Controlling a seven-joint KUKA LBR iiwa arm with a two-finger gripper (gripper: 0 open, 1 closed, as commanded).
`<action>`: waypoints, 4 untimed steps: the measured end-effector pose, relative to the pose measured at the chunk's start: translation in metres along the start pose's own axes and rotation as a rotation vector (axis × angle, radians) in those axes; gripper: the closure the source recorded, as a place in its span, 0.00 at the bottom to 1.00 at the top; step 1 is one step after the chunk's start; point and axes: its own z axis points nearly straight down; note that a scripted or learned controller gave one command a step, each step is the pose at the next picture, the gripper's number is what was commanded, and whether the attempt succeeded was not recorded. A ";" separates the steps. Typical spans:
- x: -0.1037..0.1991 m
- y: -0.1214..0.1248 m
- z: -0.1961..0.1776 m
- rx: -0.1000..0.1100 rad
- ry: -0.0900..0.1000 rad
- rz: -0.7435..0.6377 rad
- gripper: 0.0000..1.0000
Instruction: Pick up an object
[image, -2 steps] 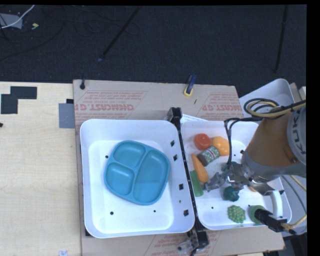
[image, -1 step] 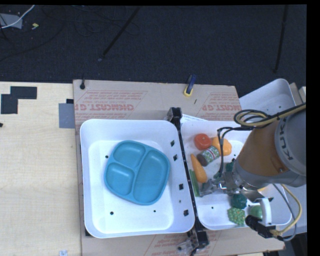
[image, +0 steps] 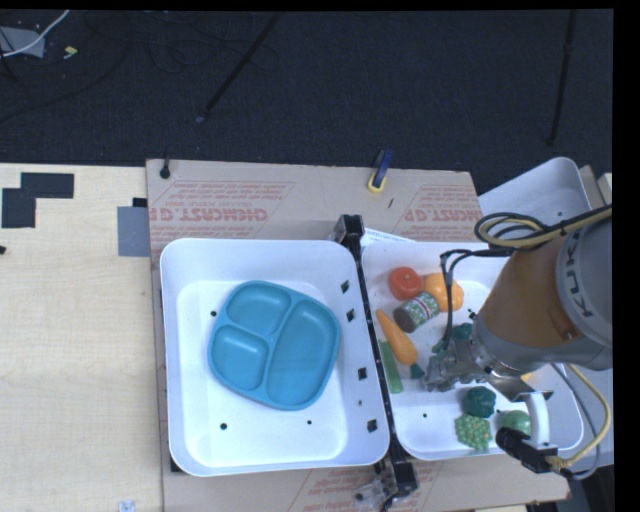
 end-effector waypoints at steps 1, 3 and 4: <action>0.000 -0.003 -0.042 -0.003 -0.001 -0.004 1.00; -0.012 -0.004 -0.132 -0.005 -0.002 -0.007 1.00; 0.005 0.041 -0.139 -0.005 -0.002 -0.009 1.00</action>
